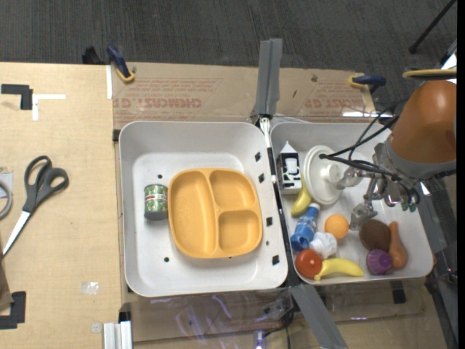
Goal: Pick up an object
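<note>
**Hovering over a crowded right bin**

Scanning from the left: scissors lie on the surface, then the left bin holds a green can touching a yellow divided plate. Over in the right bin, bananas, an orange and a brown fruit cluster. The tool hangs just above them, its spread impossible to tell.

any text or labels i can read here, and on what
Red print on the cardboard sheet behind the bins: upside down and blurred; only a guess at "CHEMICAL".
Green can label: too small to read.
Black-and-white carton in the right bin: markings too blurred to read.
Nothing else carries text.
</note>
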`<action>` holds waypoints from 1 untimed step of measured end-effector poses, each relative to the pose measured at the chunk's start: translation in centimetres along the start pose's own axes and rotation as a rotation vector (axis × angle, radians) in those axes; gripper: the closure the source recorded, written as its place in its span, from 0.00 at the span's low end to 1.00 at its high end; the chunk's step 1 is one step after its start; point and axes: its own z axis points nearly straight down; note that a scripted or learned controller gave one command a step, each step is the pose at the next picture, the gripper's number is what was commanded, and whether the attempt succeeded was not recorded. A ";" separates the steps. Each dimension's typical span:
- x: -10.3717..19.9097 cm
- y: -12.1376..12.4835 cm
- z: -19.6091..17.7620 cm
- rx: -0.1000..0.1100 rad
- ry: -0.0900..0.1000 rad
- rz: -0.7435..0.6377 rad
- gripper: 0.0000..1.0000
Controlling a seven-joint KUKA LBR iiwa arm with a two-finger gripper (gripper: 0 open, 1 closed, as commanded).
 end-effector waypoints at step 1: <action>5.3 7.3 -0.1 -0.002 0.002 0.079 0.00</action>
